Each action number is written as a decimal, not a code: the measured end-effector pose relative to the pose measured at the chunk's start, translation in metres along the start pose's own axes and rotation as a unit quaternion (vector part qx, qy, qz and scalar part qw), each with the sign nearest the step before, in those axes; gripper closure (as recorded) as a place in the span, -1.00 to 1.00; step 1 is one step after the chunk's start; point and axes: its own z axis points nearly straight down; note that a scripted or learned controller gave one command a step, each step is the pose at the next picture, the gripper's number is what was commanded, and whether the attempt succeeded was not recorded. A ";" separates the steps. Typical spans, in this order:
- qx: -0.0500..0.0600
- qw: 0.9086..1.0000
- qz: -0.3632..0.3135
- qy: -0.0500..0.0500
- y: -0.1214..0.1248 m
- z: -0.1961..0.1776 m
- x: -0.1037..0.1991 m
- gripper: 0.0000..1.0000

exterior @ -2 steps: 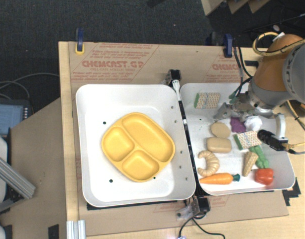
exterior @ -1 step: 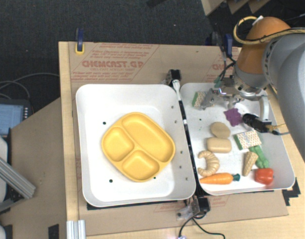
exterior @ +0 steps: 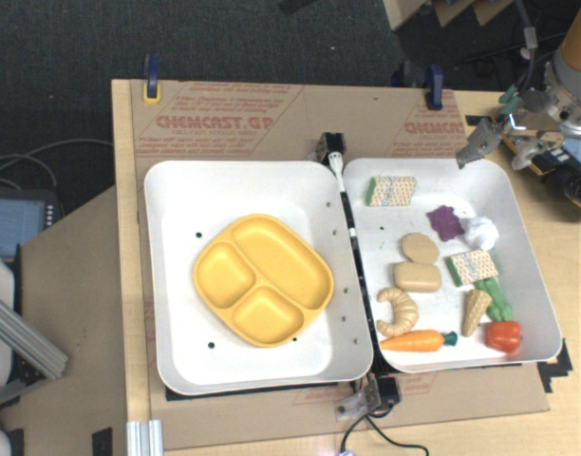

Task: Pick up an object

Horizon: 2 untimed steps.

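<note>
- The jaws [exterior: 480, 143] hang at the far edge of the right bin [exterior: 542, 297]; whether they are open, I cannot tell.
- Just below them lie toy foods: purple grapes [exterior: 445, 221], carrot [exterior: 416, 341], tomato [exterior: 503, 335].
- Well to their left, a yellow tray [exterior: 262, 279] sits in the left bin [exterior: 172, 255].
</note>
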 end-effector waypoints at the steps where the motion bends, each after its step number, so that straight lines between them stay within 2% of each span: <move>1: 0.015 1.000 0.001 0.004 0.000 0.127 -0.030 -1.00; 2: 0.013 1.000 0.000 0.004 -0.013 0.220 -0.063 -1.00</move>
